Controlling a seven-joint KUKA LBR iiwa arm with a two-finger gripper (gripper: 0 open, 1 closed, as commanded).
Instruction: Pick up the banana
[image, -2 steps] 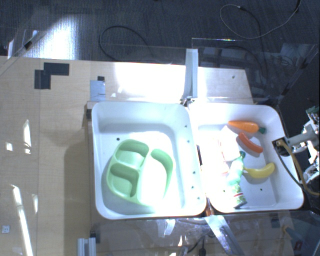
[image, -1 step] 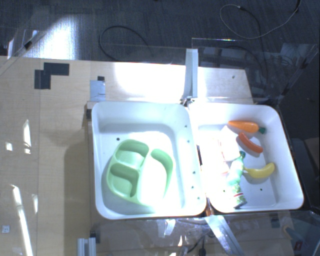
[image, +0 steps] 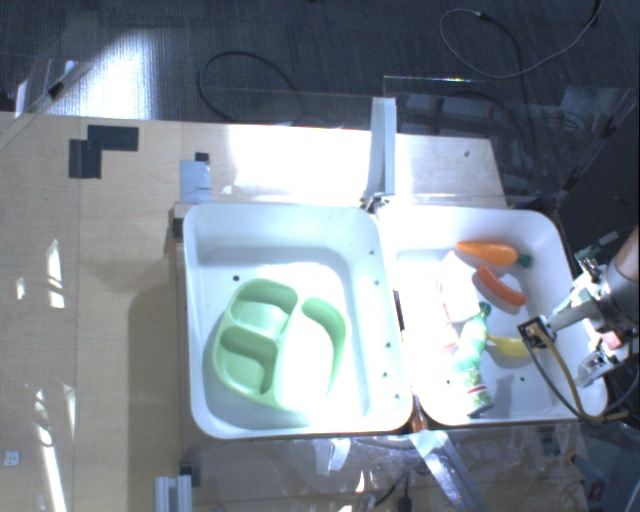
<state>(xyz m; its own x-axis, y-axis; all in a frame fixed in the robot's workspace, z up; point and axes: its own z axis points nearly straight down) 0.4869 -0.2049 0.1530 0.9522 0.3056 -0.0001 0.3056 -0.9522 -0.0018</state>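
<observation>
The banana (image: 509, 347) is a small yellow piece lying in the right bin (image: 545, 232), near its right wall and just right of a green bottle (image: 470, 356). My gripper (image: 598, 325) hangs over the bin's right rim, a little right of the banana and apart from it. Nothing shows in its grasp. Bright glare washes out part of the bin floor.
An orange carrot (image: 488, 253) and a red sausage (image: 500, 286) lie at the back of the right bin, with a pale packet (image: 455, 296) to their left. The left bin (image: 200, 250) holds a green divided plate (image: 275, 342).
</observation>
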